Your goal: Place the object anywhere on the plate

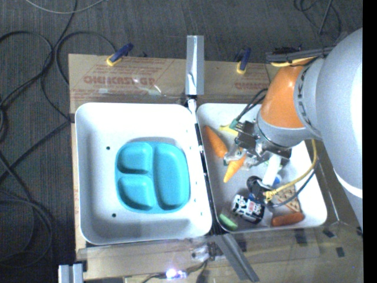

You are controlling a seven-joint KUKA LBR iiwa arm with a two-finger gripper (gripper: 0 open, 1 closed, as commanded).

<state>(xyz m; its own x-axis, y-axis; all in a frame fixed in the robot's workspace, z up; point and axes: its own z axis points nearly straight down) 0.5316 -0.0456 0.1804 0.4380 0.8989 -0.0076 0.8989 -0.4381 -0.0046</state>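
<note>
We see dark grey carpet [70,34] crossed by loose black cables [35,5], and a bench topped with brown cardboard [123,78] (red lettering, unreadable), pinned at its far edge by two blue-and-yellow clamps [119,53].

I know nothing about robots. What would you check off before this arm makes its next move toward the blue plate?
1. Blue plate lies flat in the left bin: ok.
2. Plate has free room in its compartments: ok.
3. Objects to pick lie in the right bin, such as two carrots and a sausage: ok.
4. Gripper is above the right bin: ok.
5. Something is actually held: cannot tell.
</note>
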